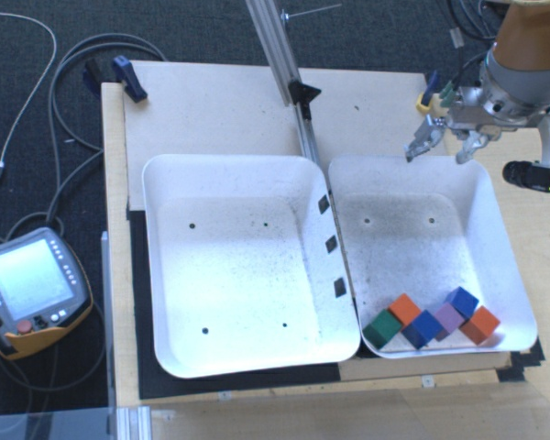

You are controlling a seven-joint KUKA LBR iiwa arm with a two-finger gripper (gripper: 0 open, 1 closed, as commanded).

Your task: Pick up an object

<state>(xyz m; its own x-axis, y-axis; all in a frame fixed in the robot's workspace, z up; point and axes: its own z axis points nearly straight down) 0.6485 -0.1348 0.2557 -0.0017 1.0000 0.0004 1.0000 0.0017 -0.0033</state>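
Note:
Several small blocks lie bunched along the near edge of the right bin [500, 236]: a green block [381, 327], an orange block [404, 309], a dark blue block [423, 328], a purple block [448, 319], a second blue block [463, 301] and a red-orange block [482, 324]. My gripper [444, 149] hangs over the far rim of the right bin, well away from the blocks. Its two fingers are spread apart with nothing between them.
The left bin [165, 209] sits beside the right one, with a slanted metal rail [273, 44] rising behind the gap between them. A teach pendant [27, 287] and cables lie on the floor at the left. A blue clamp [128, 76] sits on the bench's far left corner.

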